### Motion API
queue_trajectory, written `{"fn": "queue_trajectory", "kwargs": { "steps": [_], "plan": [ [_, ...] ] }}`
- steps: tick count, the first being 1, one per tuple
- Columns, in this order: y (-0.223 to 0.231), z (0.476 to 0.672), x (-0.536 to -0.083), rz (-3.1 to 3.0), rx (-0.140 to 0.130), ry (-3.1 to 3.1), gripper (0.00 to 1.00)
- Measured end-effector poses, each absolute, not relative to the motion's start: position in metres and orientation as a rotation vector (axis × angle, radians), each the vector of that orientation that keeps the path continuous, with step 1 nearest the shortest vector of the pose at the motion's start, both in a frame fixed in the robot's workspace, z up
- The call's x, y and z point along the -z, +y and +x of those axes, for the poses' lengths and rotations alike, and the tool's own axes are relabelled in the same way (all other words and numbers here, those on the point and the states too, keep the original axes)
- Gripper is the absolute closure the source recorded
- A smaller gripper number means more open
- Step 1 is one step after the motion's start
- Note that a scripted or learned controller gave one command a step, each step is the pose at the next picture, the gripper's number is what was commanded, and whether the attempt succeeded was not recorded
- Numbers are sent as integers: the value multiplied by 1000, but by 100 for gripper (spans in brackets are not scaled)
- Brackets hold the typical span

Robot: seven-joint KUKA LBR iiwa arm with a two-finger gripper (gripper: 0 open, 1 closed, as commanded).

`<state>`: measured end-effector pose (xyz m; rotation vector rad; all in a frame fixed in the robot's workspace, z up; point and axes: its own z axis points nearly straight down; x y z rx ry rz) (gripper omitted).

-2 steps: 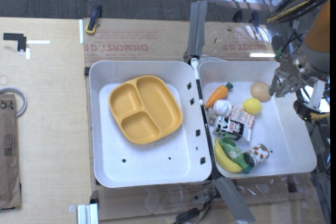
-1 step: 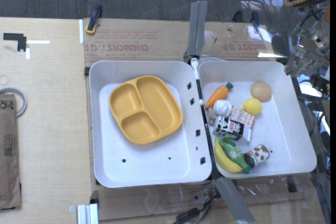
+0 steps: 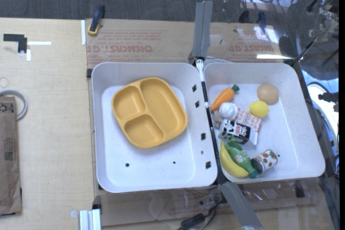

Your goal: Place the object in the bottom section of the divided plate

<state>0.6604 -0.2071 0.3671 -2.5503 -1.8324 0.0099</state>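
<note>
Camera view: yellow divided plate (image 3: 149, 111) sits in left bin (image 3: 108, 169). Toy carrot (image 3: 222, 97), lemon (image 3: 259, 109), banana (image 3: 230, 164) and can (image 3: 266, 161) lie in right bin (image 3: 302, 132). Gripper state: cannot tell.

Cardboard sheet (image 3: 161, 43) along the far edges of both bins: red print, upside down and mirrored from this camera, roughly "CHEMCEST"; the same print repeats at its right end, unreadable.
Small carton (image 3: 249, 121) in the right bin: red and white markings, too small to read.
Brown paper bag (image 3: 9, 159) at the bench's left edge: dark print, illegible.
</note>
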Motion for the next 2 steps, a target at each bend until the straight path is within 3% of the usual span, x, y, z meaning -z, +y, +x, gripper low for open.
{"fn": "queue_trajectory", "kwargs": {
  "steps": [1, 2],
  "plan": [
    [-207, 661, -366, -2550, -10, -1832, 0],
    [-207, 661, -366, -2550, -10, -1832, 0]
  ]
}}
